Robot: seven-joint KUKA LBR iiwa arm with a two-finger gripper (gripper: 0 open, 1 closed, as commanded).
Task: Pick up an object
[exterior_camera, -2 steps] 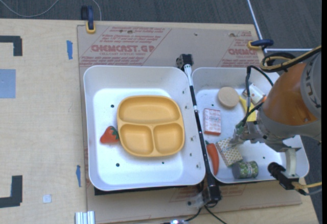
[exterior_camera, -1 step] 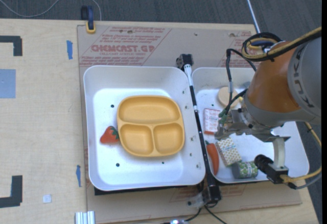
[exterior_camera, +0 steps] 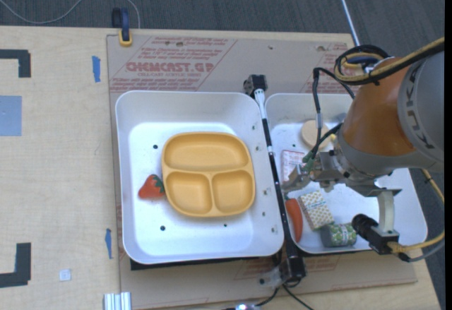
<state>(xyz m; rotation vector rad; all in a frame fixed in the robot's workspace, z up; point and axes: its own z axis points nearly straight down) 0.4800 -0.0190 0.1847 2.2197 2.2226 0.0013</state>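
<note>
objects: checkered white block [exterior_camera: 316,210], orange carrot-like piece [exterior_camera: 294,219] and green printed item [exterior_camera: 340,234] lie in right bin [exterior_camera: 417,220], near its front | gripper [exterior_camera: 308,173]: low over right bin just behind block, claw state cannot tell | left bin [exterior_camera: 134,160]: yellow divided tray [exterior_camera: 208,174], strawberry [exterior_camera: 151,188] touching its left edge

Divided tray [exterior_camera: 208,174] in left bin [exterior_camera: 134,160]
</note>
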